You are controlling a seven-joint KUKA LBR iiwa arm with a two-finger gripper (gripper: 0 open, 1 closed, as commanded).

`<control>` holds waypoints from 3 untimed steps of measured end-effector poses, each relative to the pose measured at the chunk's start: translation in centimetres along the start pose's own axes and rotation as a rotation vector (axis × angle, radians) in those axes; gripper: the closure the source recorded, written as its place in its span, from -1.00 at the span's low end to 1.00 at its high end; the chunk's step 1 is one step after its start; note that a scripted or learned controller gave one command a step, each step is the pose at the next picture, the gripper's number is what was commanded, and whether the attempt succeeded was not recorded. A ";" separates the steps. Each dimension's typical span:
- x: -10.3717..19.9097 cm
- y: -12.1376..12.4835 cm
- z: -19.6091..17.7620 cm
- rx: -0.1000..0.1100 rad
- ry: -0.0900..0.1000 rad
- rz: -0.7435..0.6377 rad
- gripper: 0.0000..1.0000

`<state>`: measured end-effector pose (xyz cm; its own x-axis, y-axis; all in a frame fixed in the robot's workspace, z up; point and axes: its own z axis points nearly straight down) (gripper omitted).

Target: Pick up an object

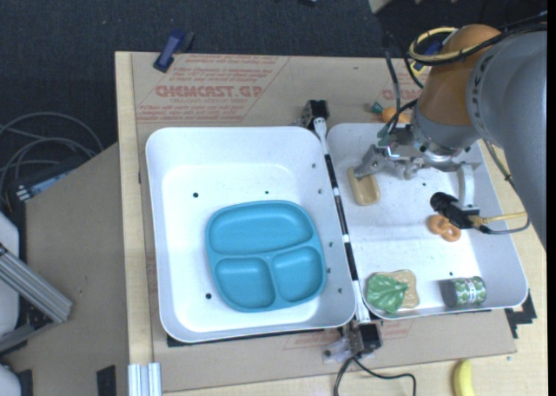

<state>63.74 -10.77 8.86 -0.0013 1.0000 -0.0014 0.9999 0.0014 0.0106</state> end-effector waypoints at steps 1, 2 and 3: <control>-1.8 -0.1 -1.4 0.008 0.000 0.002 -1.00; 0.9 -0.1 0.1 0.006 0.001 0.002 -1.00; 0.4 0.2 0.1 0.005 0.002 0.001 -1.00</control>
